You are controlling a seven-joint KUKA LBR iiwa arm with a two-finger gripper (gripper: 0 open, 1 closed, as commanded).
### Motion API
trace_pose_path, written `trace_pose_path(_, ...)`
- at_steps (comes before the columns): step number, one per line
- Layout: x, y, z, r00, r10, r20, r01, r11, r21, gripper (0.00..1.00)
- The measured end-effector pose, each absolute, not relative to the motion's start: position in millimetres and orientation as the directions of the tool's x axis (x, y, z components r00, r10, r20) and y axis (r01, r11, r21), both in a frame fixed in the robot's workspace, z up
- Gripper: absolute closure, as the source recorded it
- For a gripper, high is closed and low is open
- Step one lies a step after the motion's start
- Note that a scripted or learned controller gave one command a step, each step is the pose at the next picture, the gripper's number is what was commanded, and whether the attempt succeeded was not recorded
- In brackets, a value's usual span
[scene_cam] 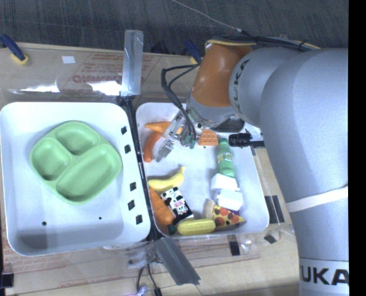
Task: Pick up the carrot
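The carrot (pixel 150 142), an orange tapered piece, lies along the left wall of the right bin (pixel 257 184), near its far left corner. My gripper (pixel 175 139) is low in that corner, just right of the carrot. Its fingers (pixel 164 148) stand apart, so it is open, and one fingertip rests close against the carrot's right side. Nothing is clamped between them. The wrist with the orange band (pixel 217 79) hangs over the bin's far edge and hides part of that corner.
The right bin also holds a banana (pixel 167 179), a second orange piece (pixel 160 209), a black-and-white block (pixel 175 203), a yellow item (pixel 195 227), a pizza slice (pixel 227 216), a green bottle (pixel 225 159) and a white box (pixel 227 191). A green divided plate (pixel 77 160) lies in the left bin.
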State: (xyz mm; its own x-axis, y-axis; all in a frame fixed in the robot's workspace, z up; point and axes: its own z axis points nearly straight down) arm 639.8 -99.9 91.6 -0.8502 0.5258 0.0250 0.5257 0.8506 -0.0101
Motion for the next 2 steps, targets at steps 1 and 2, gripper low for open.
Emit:
trace_pose_path(1,605.3,-67.6,195.8,-0.594,0.804,-0.004,0.804,0.594,0.005,0.00)
trace_pose_path(2,656.8,-76.6,192.0,-0.319,0.948,-0.001,0.948,0.319,-0.001,0.00)
